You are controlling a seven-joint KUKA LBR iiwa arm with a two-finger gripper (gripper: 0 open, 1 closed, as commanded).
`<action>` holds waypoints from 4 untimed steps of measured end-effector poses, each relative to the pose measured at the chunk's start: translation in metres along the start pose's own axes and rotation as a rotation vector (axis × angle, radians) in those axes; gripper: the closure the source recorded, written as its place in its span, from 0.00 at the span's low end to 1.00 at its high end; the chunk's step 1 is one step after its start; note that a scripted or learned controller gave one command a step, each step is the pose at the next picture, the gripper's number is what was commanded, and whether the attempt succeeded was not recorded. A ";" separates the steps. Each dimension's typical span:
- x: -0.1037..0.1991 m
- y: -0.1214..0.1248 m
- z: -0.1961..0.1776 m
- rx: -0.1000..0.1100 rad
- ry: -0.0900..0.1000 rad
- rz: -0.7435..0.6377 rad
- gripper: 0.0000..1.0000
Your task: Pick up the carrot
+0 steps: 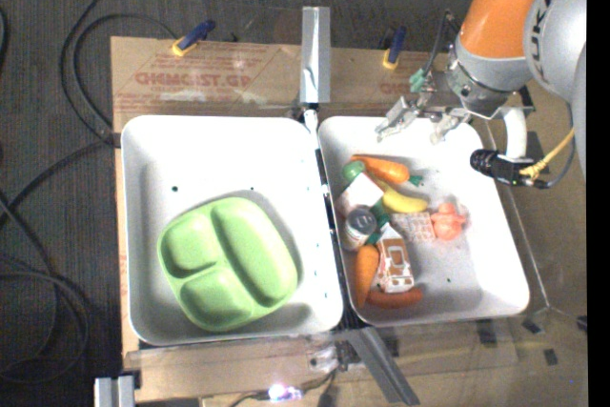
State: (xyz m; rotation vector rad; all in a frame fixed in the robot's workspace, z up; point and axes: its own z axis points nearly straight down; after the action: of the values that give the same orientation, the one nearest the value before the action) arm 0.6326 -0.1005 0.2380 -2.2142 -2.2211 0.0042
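Observation:
An orange carrot lies across the upper part of the right bin, its green top pointing right. A second orange carrot-like piece lies near the bin's front left, beside a toy car. My gripper hangs over the back edge of the right bin, above and slightly right of the upper carrot. Its fingers are spread apart, with nothing between them.
The right bin also holds a yellow banana, a can, a red-orange toy, a white toy car, a red sausage and a green piece. A green divided plate sits in the left bin.

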 end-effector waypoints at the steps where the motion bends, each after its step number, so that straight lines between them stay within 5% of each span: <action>1: -0.018 0.028 0.125 -0.004 -0.002 -0.124 0.00; 2: -0.027 0.017 0.054 -0.002 -0.005 -0.285 0.00; 3: -0.030 0.034 0.144 -0.002 -0.005 -0.336 0.00; 4: -0.029 0.033 0.137 0.001 -0.001 -0.336 1.00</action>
State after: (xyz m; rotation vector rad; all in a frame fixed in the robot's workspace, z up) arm 0.6647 -0.1292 0.1011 -1.8115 -2.5598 0.0044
